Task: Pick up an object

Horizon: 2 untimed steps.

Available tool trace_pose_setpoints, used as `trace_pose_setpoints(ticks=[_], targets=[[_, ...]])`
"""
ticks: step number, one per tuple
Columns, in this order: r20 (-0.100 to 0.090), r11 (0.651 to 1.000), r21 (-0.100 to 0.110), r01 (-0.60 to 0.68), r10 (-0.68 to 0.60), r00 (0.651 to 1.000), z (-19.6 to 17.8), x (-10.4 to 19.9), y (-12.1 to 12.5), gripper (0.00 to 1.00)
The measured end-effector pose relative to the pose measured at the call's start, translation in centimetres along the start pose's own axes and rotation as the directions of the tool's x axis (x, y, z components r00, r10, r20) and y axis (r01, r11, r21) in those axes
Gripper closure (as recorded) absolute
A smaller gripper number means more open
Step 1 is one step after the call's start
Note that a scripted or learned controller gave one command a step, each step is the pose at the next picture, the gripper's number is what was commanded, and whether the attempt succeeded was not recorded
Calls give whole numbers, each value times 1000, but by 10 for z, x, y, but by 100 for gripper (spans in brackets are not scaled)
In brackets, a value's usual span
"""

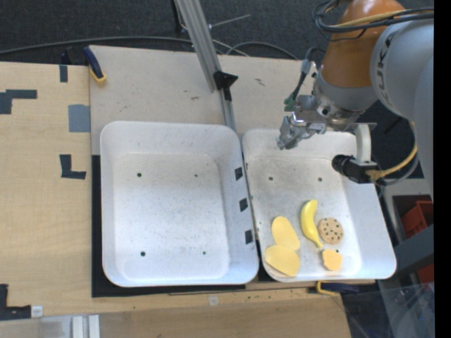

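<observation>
The gripper [290, 138], whose grip state cannot be told, hangs at twelve o'clock of the right bin [366, 210], while the banana [309, 221] at six o'clock looks light, smooth and best pinched mid-length.

The left bin [173, 203] lies bare, open from above. In the right bin [366, 210], the far half is free; banana [309, 221], cookie [330, 229] and yellow pieces [283, 245] crowd the near end.

Pale wooden bench [42, 210] (grey tape patches [79, 117]); dark carpeted floor [91, 9] behind, crossed by cables [141, 39].
</observation>
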<state>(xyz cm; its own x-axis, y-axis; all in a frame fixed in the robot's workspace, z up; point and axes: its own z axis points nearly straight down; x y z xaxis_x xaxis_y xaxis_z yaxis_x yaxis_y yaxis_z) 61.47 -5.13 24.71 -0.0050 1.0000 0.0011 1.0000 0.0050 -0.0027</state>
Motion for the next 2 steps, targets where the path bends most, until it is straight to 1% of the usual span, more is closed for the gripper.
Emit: trace_pose_setpoints(ticks=[1,2], targets=[[0,1000,1,2,-2,1000,15,57,-5,100],[0,1000,1,1,-1,1000,24,109,-18,100]])
